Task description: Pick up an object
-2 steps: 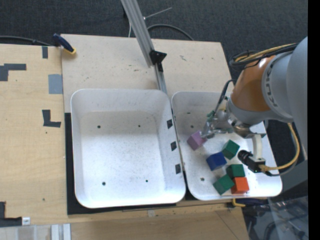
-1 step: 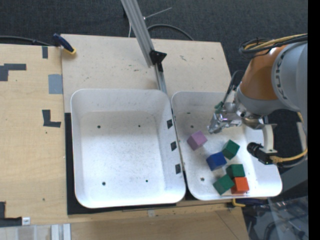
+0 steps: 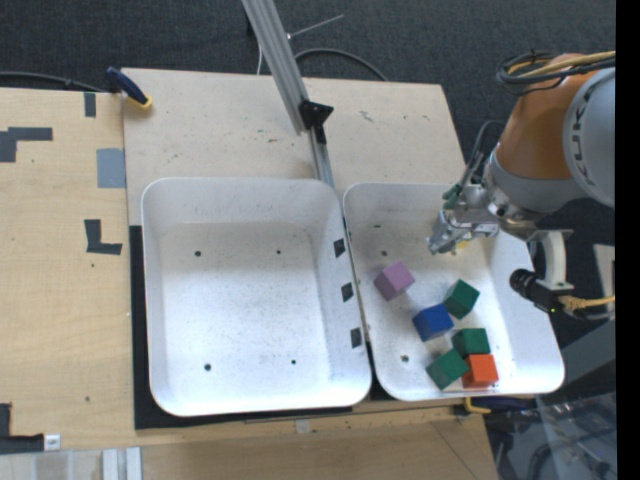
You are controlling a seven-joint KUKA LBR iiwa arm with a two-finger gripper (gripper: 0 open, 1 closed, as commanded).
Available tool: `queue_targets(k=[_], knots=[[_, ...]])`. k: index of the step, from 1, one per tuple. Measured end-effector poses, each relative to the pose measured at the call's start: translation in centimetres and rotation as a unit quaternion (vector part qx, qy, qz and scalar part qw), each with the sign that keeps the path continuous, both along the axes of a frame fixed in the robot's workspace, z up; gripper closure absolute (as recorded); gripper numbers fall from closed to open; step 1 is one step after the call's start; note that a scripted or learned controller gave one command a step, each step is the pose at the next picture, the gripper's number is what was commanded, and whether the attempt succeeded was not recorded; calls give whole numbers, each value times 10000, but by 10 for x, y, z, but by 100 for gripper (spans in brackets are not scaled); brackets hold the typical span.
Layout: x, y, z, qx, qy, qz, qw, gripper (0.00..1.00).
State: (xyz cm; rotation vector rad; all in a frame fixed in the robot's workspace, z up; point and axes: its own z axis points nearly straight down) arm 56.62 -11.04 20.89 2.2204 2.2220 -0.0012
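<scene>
Six small blocks lay in my right bin [image 3: 520,313]: a lilac cube [image 3: 394,279] apart, then a blue cube [image 3: 432,321], three green cubes [image 3: 462,298] [image 3: 471,341] [image 3: 447,368], and an orange cube [image 3: 482,370] clustered nearer the front corner.

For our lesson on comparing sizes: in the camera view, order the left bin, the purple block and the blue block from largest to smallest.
1. Left bin, by far the largest.
2. Purple block and blue block: they look about alike, so no ranking.
</scene>
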Motion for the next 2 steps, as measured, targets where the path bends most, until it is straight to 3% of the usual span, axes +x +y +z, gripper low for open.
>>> queue_targets(k=[2], knots=[[18,96,-2,5,27,24,10000,100]])
